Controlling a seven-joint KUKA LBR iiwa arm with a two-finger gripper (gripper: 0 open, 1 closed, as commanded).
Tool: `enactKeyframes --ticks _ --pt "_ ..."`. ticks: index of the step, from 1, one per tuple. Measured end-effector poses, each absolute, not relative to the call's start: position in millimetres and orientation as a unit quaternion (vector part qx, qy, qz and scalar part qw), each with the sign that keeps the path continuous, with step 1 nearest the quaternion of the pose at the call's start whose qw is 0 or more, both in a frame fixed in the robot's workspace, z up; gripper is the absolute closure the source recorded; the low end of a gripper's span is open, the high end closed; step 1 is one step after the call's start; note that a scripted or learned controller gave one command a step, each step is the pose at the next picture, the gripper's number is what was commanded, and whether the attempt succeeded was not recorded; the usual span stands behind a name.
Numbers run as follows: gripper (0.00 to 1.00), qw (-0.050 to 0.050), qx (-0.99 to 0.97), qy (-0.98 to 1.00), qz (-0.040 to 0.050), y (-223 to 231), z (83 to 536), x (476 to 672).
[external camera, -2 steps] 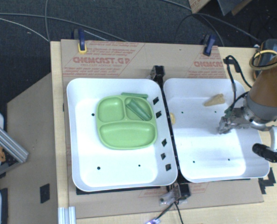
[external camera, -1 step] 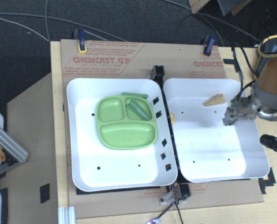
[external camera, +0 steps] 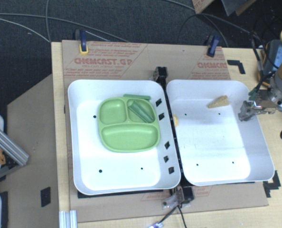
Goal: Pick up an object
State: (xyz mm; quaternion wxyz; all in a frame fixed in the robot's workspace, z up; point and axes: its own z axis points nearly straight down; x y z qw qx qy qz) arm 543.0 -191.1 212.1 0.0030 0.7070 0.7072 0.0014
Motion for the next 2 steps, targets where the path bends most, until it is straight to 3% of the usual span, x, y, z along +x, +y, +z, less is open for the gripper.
enactKeyframes --ticks 1,2 --pt "1.00 0.004 0.707 0.708 0.0020 -190 277 542.8" --pt "1.00 -0.001 0.705 0.709 0.0000 -141 259 556.6"
